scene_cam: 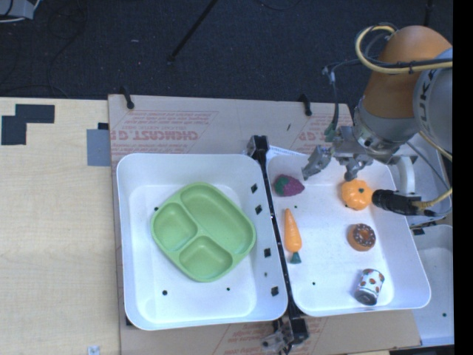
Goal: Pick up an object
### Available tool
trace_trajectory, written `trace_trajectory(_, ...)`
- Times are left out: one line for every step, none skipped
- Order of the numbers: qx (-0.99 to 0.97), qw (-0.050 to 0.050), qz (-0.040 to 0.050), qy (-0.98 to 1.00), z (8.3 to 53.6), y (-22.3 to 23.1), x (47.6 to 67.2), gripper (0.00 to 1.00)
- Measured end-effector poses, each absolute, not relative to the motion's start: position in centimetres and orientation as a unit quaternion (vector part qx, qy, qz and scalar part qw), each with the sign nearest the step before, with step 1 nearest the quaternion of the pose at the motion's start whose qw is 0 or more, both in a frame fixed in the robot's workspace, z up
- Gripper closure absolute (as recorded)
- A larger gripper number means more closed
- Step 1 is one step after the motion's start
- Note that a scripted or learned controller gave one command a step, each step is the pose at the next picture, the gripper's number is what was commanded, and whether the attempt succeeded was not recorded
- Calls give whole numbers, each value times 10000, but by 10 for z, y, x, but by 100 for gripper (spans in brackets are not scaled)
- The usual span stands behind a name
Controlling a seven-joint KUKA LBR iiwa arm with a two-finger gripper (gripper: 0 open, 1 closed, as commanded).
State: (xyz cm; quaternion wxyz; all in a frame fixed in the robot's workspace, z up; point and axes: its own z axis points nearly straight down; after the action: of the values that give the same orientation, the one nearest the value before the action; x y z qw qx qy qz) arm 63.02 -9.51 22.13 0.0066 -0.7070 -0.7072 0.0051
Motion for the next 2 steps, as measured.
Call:
trace_trajectory(-7065, 13, 8, -7077, 229, -95, 633, 0)
trace_trajectory(-7069, 34, 27, -7073, 175, -96, 622, 0)
